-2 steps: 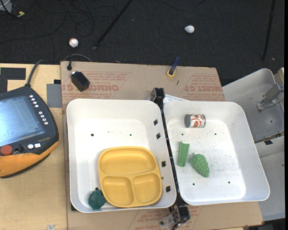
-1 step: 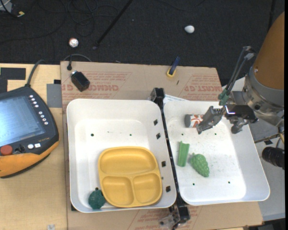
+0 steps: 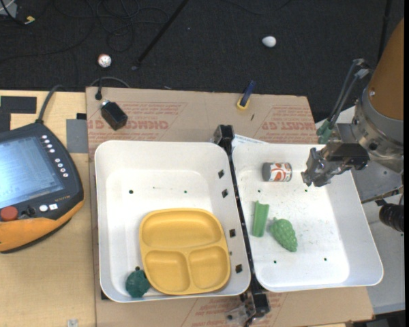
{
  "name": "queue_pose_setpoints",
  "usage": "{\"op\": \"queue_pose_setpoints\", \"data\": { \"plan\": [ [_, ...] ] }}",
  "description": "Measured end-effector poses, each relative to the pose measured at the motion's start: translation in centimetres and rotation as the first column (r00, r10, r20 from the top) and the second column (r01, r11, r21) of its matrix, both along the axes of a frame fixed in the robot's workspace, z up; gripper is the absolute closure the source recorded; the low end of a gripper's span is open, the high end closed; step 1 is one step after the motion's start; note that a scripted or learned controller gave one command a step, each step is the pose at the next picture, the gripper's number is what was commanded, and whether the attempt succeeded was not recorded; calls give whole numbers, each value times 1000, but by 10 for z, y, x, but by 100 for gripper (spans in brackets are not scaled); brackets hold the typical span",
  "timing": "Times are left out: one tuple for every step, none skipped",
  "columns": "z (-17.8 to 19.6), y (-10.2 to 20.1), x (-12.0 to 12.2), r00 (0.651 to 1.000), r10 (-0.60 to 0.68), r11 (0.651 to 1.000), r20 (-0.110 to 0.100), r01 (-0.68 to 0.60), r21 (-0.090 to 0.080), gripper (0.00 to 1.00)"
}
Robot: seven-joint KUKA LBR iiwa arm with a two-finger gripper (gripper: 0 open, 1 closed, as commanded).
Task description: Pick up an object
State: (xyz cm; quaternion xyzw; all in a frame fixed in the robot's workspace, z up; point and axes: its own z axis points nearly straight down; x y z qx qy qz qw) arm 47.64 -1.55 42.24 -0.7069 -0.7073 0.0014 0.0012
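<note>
My gripper (image 3: 318, 171) hangs over the right bin (image 3: 354, 264), with the little can (image 3: 279, 172) just to its left.

I see nothing between its fingers, so I think it holds nothing, but I cannot tell how wide it is open. The can lies on its side, and its long way runs left to right, so one end points at my gripper. It is the closest thing to grab. I count three things in this bin: one can, one light green block (image 3: 260, 219) and one bumpy dark green toy (image 3: 284, 234), both lower down and further off. The left bin (image 3: 116, 182) has two things: one yellow tray (image 3: 185, 249) and one small dark green toy (image 3: 138, 283) at its corner.
</note>
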Motion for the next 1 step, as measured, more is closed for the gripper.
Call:
{"op": "queue_pose_setpoints", "data": {
  "plan": [
    [12, 51, 0, 1000, 4, 1000, 3, -4, 1, 100]
  ]
}}
